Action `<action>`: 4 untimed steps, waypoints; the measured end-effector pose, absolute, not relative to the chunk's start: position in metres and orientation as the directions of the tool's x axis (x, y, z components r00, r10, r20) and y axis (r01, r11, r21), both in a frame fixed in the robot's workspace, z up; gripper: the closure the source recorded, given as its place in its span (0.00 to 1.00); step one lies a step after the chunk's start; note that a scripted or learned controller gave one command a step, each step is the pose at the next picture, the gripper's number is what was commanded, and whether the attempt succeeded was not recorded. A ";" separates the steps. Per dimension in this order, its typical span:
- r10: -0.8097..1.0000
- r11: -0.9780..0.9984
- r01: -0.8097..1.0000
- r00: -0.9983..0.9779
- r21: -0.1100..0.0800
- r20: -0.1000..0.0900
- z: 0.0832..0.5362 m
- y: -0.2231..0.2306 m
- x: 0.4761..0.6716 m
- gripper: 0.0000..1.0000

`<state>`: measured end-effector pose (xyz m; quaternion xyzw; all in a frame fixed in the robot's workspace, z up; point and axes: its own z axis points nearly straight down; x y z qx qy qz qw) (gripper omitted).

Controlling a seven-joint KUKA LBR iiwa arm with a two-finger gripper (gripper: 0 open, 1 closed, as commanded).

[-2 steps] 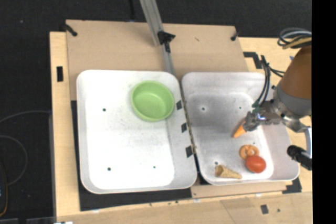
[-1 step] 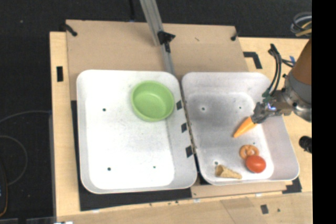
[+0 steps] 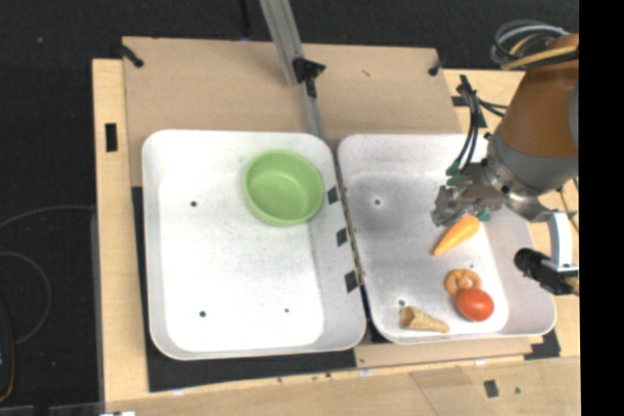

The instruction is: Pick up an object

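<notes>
robot lab | plywood bench (image 3: 263, 83) on dark carpet | two white bins (image 3: 166, 209) | metal camera pole (image 3: 275, 0) | loose cables (image 3: 522, 39)

I count two shallow white bins (image 3: 175, 239), one round green bowl (image 3: 284, 188), one orange carrot (image 3: 457, 235), one red tomato (image 3: 475, 305), one small orange fruit (image 3: 459, 281), one tan cone (image 3: 422, 319).

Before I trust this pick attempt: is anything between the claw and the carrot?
Nothing visible does. The claw sits right at the upper end of the carrot in the right bin; the tomato lies apart, nearer the camera.
</notes>
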<state>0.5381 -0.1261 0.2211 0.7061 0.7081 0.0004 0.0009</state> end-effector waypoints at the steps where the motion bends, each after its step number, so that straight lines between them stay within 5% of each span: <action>1: 1.000 0.008 1.000 -0.008 0.004 0.001 0.232 -0.073 0.542 1.00; 4: 1.000 0.008 1.000 -0.008 0.001 0.002 0.225 0.080 0.580 1.00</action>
